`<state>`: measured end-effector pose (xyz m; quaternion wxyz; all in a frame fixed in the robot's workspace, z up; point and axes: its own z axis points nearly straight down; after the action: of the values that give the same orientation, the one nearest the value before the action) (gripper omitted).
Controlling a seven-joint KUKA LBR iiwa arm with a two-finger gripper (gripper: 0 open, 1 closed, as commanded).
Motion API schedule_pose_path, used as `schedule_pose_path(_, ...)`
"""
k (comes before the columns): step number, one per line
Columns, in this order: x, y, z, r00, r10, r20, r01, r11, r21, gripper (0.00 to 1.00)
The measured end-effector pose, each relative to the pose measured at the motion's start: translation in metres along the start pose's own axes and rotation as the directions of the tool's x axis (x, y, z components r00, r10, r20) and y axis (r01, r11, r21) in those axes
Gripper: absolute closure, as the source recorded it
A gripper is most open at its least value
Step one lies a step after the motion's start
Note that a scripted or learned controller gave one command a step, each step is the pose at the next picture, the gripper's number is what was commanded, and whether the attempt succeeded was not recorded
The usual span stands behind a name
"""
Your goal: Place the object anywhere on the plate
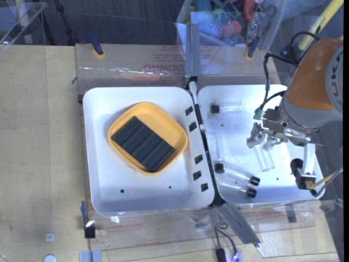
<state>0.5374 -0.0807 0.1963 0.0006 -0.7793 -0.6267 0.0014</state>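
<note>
A yellow plate (148, 137) with rounded corners lies in the left bin (103, 192). A dark, ridged rectangular object (143, 142) rests flat on the plate, covering most of its middle. My gripper (263, 144) hangs over the right bin (283, 185), far right of the plate, open with nothing between its fingers. A clear vial (266, 160) lies on the bin floor just below it.
Several clear vials with black caps lie in the right bin, one at the back (224, 108) and a pair at the front (240, 182). A black-marked divider (197, 141) separates the bins. A clear box of colourful items (232, 10) stands behind them.
</note>
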Motion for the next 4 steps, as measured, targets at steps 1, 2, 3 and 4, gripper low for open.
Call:
schedule_pose_path(1, 0.027, 0.018, -0.002, 0.978, -0.208, 0.0, 0.208, 0.978, -0.004, 1.0)
schedule_pose_path(2, 0.085, 0.054, -0.007, 0.946, -0.323, 0.001, 0.323, 0.946, -0.004, 1.0)
schedule_pose_path(3, 0.107, 0.068, 0.011, 0.886, -0.463, 0.001, 0.463, 0.886, -0.005, 1.0)
schedule_pose_path(4, 0.123, 0.079, 0.011, 0.814, -0.581, 0.002, 0.581, 0.814, -0.006, 1.0)
